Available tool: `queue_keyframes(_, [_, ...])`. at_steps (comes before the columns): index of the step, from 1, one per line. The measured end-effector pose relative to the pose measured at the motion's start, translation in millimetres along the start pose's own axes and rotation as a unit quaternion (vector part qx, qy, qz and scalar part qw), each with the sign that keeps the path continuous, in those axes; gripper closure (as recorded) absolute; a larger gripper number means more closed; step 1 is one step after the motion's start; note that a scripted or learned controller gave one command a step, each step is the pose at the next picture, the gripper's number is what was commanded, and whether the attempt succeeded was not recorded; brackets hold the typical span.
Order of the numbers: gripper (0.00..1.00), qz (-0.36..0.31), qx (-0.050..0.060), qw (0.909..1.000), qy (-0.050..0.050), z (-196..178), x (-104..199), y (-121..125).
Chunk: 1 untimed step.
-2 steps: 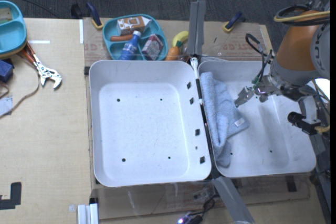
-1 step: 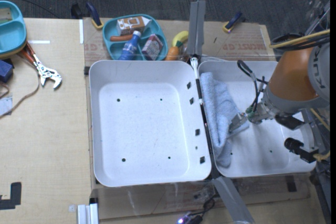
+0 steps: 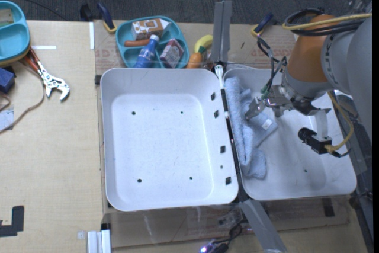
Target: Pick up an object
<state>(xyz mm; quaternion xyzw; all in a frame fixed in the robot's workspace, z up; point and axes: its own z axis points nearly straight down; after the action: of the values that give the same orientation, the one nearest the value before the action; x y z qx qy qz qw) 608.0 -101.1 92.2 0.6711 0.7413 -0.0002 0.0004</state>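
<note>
Left bin [image 3: 118,145]: seen well to the left of the claw, past the divider.
Right bin [image 3: 308,183]: found beneath the claw, which is lowered into its upper left part.
Arm [image 3: 331,56]: extended in from the right, its orange band lying above and right of the claw.
Grey towel [image 3: 243,133]: laid along the bin's left wall, just left of and below the claw.
Claw [image 3: 260,111]: set against the towel's edge; the state of its grip cannot be told.

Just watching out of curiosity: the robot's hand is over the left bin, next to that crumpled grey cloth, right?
Not quite. The hand and the grey cloth are in the right bin, not the left one, as the camera view shows. The hand is indeed right beside the cloth.
</note>
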Motion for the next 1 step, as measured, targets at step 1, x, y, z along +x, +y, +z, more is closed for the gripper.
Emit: queue_keyframes(1, [1.00, 0.000, 0.000, 1.0000, 0.000, -9.3, -0.9, 0.0])
